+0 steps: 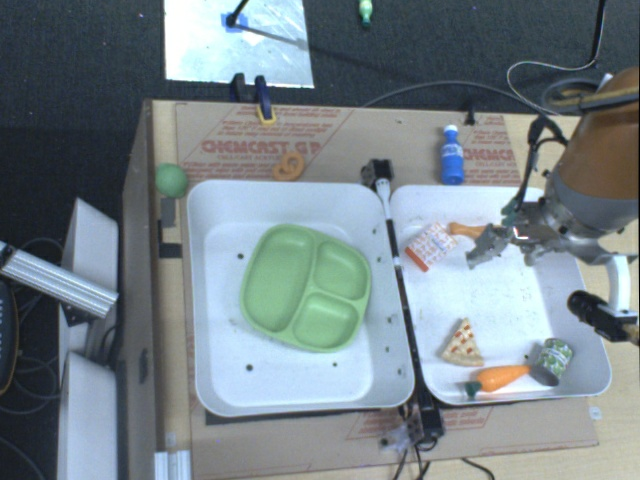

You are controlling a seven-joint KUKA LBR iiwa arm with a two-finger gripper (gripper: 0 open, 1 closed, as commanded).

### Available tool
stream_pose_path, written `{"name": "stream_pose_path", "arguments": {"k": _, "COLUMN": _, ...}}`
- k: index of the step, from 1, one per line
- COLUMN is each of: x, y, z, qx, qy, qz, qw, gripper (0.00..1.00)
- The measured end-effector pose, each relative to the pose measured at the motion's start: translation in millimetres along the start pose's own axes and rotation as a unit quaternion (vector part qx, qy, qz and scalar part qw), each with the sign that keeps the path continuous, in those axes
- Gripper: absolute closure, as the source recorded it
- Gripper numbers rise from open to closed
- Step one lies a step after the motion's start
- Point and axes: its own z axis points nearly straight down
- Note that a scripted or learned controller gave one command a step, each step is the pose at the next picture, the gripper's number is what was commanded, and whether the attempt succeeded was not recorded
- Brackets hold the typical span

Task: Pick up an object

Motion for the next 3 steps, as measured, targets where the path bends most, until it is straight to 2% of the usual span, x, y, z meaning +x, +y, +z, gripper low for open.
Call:
{"name": "stream_pose_path", "arguments": {"k": 1, "x": -49, "y": 56, "z": 146, "qx": 0.002, "qy": 0.0, "qz": 0.001, "qw": 1.0, "gripper": 0.0}}
{"name": "stream_pose_path", "arguments": {"k": 2, "x": -72, "y": 114, "z": 152, "qx": 0.007, "qy": 0.001, "qz": 0.001, "qw": 1.0, "gripper": 0.0}}
{"name": "stream_pose_path", "arguments": {"k": 3, "x": -104, "y": 128, "z": 150, "qx": 0.003, "qy": 0.001, "qz": 0.0, "qw": 1.0, "gripper": 0.0}}
